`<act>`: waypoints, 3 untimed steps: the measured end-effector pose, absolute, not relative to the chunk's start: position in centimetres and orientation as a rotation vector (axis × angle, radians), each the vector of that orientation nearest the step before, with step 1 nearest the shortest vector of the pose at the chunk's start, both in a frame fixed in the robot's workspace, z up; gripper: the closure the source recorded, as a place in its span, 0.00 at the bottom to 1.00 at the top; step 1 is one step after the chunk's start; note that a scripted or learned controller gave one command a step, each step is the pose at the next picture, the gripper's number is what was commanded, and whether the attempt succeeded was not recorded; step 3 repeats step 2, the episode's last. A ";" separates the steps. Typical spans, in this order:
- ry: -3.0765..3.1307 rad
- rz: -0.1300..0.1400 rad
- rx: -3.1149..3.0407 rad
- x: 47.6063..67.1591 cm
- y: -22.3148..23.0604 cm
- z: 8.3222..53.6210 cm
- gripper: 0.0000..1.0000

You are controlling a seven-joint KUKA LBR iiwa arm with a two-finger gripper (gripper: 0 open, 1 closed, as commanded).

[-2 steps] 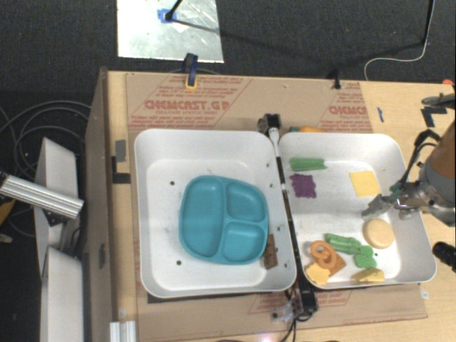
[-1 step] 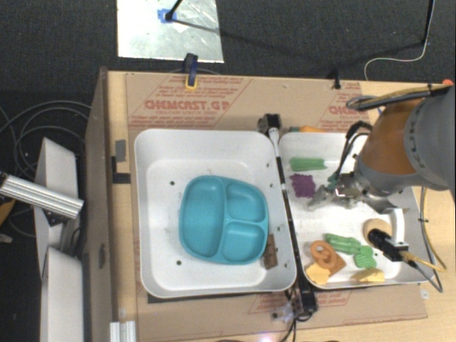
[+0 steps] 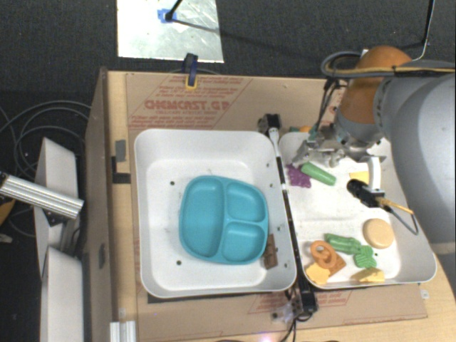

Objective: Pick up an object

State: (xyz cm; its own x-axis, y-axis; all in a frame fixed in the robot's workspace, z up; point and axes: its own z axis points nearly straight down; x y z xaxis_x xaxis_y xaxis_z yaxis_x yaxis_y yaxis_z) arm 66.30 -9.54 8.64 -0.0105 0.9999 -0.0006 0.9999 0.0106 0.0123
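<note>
The end effector point(image 3: 318, 153) hangs low over the far end of the right bin point(image 3: 425, 269), close to the wall the two bins share. From here I cannot tell whether it is wide or narrow, and nothing shows in its grip. Just beneath it lies a green rod point(image 3: 318, 173), short, smooth and round-ended, angled across the white floor. A knobbly purple piece point(image 3: 299, 177) sits at the rod's left end, and a yellow wedge point(image 3: 358, 177) lies a little to the right. Nearer the front of that bin are a tan round piece point(image 3: 377, 233), a darker green toy point(image 3: 343, 244) and an orange piece point(image 3: 326, 256). The left bin point(image 3: 153, 191) holds a teal divided plate point(image 3: 223, 219). Both bins rest on a cardboard-covered counter point(image 3: 185, 102).
</note>
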 end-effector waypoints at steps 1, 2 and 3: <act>2.222 0.000 2.219 64.4 -9.3 8.4 0.00; 2.225 0.004 2.212 64.6 -9.3 9.6 1.00; 2.225 0.004 2.212 64.6 -9.3 9.6 1.00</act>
